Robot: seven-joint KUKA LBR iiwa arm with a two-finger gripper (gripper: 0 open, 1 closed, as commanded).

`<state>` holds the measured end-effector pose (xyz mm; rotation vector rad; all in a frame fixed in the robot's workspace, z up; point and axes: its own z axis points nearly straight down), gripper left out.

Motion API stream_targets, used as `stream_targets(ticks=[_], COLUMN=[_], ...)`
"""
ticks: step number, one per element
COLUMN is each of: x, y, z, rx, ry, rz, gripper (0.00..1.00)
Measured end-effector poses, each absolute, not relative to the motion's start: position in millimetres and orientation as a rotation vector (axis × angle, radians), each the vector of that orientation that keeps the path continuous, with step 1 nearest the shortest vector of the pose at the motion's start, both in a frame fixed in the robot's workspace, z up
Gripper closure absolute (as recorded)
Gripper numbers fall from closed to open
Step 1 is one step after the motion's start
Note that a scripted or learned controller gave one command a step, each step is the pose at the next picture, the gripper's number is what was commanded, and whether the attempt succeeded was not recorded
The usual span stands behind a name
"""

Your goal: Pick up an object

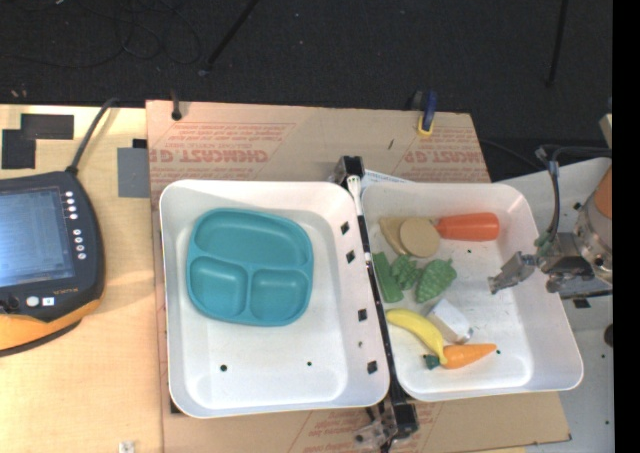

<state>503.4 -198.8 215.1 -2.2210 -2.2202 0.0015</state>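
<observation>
Toy carrot (467, 354): orange with a green stem end, lying near the front edge of the right bin (540, 376), touching the tip of a yellow toy banana (420, 331).
Other toys: two green leafy pieces (415, 277), tan discs (412, 236), an orange-red cylinder (466, 227) — all in the bin's left half.
Gripper (512, 273): over the bin's right side, holding nothing; finger spread — cannot tell.
Open room: bare floor right of the toys.
Left bin (200, 381): a teal divided plate (250, 267).
</observation>
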Motion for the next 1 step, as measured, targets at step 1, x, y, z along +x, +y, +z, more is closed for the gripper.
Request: stream_targets(ticks=[1], x=[484.6], y=[-189.9], z=[108.0], rx=[-2.226], ry=[-2.231], rz=[-0.018], gripper=[0.0])
